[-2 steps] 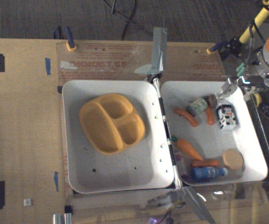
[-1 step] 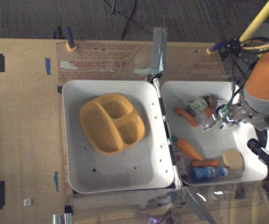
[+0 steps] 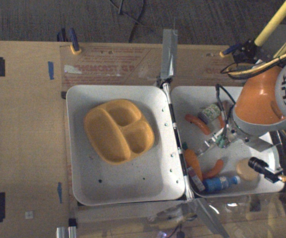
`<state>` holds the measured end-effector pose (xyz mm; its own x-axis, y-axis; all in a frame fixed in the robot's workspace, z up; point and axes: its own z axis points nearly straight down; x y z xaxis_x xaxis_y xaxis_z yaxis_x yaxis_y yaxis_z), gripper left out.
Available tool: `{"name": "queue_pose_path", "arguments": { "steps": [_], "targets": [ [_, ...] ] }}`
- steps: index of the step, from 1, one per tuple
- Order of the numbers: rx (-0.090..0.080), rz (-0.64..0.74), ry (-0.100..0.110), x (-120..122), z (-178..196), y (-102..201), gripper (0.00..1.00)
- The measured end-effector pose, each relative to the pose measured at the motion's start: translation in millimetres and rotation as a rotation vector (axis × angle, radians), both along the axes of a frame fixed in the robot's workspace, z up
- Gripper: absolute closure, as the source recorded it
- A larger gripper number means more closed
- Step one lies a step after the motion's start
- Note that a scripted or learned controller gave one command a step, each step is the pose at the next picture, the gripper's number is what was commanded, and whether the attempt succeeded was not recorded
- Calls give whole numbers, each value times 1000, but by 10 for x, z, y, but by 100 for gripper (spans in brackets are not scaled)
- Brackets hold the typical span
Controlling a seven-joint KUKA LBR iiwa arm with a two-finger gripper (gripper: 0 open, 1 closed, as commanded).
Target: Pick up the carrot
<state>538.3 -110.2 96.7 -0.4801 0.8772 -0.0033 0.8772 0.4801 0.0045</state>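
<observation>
The gripper [image 3: 213, 142] hovers over the right bin [image 3: 182, 99], its grip impossible to make out, with the carrot [image 3: 193, 164] lying just beside it, near a blue bottle [image 3: 221, 183].

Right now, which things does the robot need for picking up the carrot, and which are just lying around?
For the job:
carrot, by the right bin's left wall
gripper, above the right bin

Just lying about:
yellow divided plate in the left bin
blue bottle
two red sausage-like toys
</observation>
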Motion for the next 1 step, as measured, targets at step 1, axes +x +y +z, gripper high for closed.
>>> {"name": "queue_pose_path", "arguments": {
  "steps": [1],
  "targets": [
    [-9,-24,-16,-519,-59,-54,0]
  ]
}}
